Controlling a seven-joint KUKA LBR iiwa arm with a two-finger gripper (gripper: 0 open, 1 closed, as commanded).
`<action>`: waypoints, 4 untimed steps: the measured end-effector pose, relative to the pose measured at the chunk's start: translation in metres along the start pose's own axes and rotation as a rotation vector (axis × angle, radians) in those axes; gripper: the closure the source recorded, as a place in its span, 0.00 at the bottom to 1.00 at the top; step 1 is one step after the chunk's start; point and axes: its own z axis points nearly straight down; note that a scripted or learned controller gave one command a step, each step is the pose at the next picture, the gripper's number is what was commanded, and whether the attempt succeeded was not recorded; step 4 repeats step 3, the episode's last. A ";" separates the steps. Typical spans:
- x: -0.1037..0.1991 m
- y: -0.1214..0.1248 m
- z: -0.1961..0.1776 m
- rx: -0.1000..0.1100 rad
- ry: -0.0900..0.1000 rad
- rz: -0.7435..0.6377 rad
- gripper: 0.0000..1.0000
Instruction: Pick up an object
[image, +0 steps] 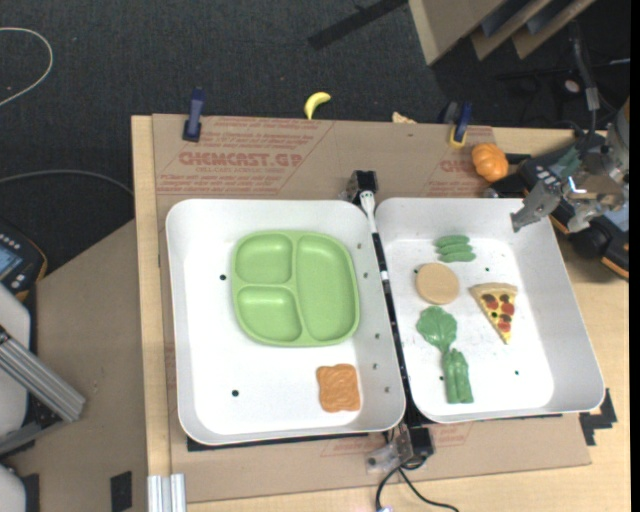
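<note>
Two white bins sit on the desk; my end effector hovers at the right bin's far right corner, grip state unclear.

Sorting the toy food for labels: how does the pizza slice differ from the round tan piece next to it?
The pizza slice is a triangle; the round tan piece is a disc. The pizza slice shows a yellow face with red spots and a brown crust; the round tan piece is plain. Both lie flat in the right bin, apart.

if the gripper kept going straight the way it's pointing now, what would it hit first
Probably the right bin's white floor near its far right corner, short of the green beans. The gripper points left and downward from the rim, though depth is hard to judge from this slanted view.
</note>
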 end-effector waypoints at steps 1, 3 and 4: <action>0.084 0.001 0.205 0.003 0.003 -0.005 0.00; 0.154 0.083 0.091 -0.016 0.002 -0.010 1.00; 0.154 0.083 0.091 -0.016 0.002 -0.010 1.00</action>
